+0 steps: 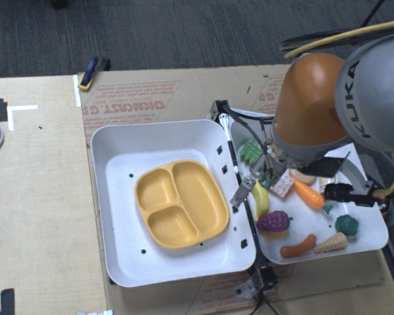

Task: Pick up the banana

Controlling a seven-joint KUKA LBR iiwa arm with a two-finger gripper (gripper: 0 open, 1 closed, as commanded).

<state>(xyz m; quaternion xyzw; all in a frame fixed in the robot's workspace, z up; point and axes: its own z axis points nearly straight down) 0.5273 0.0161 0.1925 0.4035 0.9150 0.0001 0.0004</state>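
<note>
Grey-and-orange arm (pixel 314 105): reaches in over the right bin (pixel 371 239), hiding much of it. Left bin (pixel 113 213): holds a yellow divided tray (pixel 180 203). Banana (pixel 260 197): lies at the right bin's left wall, just above the purple grapes (pixel 274 221), partly covered. Carrot (pixel 308 194), sausage (pixel 299 246), cone (pixel 331 244): nearby. Gripper (pixel 254 182): low, beside the banana's upper end; whether spread or pressed together cannot be told. Task status, judged: approach made; grasp unconfirmed, lift not yet done.
</note>
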